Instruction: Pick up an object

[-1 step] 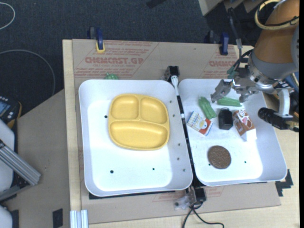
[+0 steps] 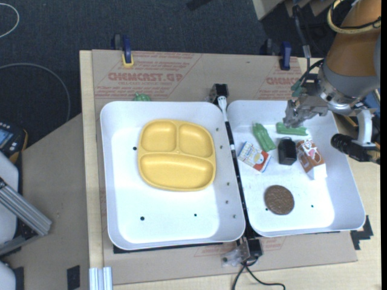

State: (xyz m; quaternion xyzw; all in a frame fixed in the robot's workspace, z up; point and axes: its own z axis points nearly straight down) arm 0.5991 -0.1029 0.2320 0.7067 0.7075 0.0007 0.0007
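Note:
My gripper point(image 2: 295, 118) hangs low over the far part of the right bin point(image 2: 338, 213), right above a flat light-green piece point(image 2: 292, 128); whether they touch I cannot tell. Close by lie a darker green stick point(image 2: 263, 138), a black block point(image 2: 286, 151), a small white carton with red and blue print point(image 2: 253, 156), a brown-and-white carton point(image 2: 311, 157) and a round brown disc point(image 2: 279, 199).
A yellow divided plate point(image 2: 177, 154) lies in the left bin point(image 2: 121, 210). The arm's orange band and grey wrist point(image 2: 354, 47) stand over the right bin's far right corner. Blue clamps point(image 2: 126, 48) hold the board's far edge.

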